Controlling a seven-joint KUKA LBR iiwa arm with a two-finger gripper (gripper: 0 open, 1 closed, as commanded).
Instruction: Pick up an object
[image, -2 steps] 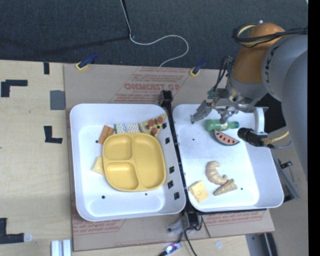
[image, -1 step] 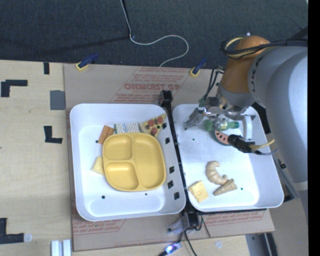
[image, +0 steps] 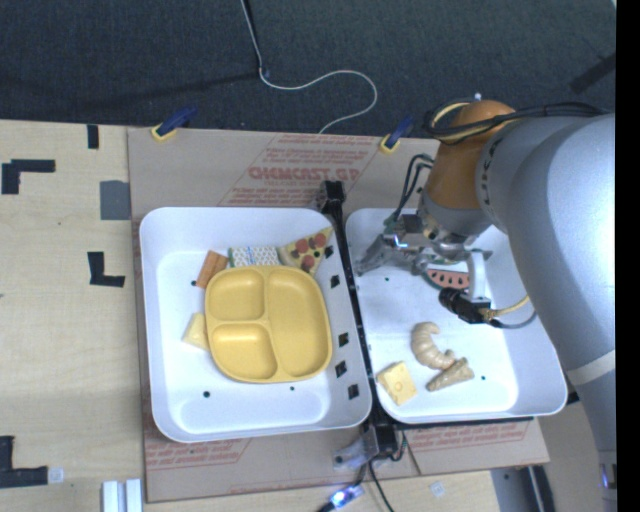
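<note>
My gripper (image: 415, 255) hangs low over the far part of the right bin (image: 530, 370), under the orange wrist band (image: 455, 170). It is close to the divider between the two bins. Toward the near side of this bin lie a pale croissant (image: 430, 342), a tan pointed piece (image: 452, 375) just beside it, and a yellow cheese block (image: 397, 382). These three rest apart from the gripper, nearer to the camera. I see nothing clearly held.
The left bin (image: 165, 290) holds a yellow divided plate (image: 268, 322). Around its far and left edges peek out an orange piece (image: 211, 268), a pizza slice (image: 308, 250) and a yellow wedge (image: 194, 330). The big grey arm (image: 570, 230) covers the right side.
</note>
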